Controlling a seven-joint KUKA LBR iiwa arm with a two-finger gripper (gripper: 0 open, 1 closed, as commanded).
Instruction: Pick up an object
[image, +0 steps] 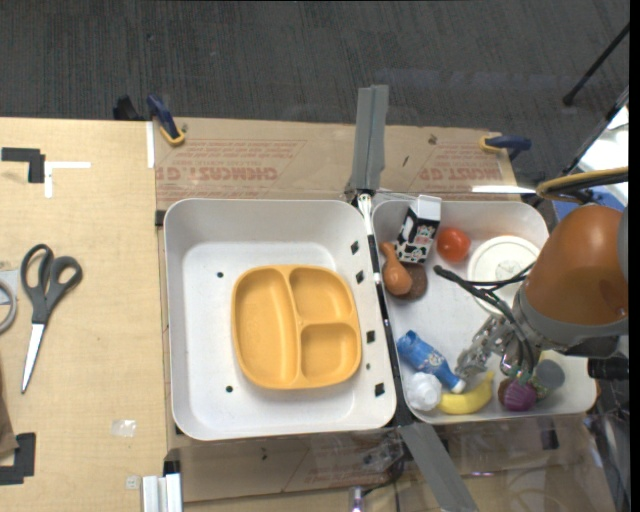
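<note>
My gripper (492, 364) hangs low in the front part of the right bin (560, 404), under the arm's orange dome (585, 262). Its fingers are spread open and I see nothing between them. Just in front of it lies a yellow banana (468, 400). A blue bottle (424, 356) with a white cap lies to its left, and a purple object (517, 394) sits to its right. Farther back in this bin are a brown pear-shaped piece (398, 276), a black-and-white carton (420, 231), a red tomato (453, 242) and a white dish (502, 260).
The left bin (190, 300) holds a yellow divided plate (297, 326). Scissors (42, 290) lie on the wooden bench at the far left. Black cables (470, 288) run from the arm across the right bin. A grey bar (369, 140) stands behind the bins.
</note>
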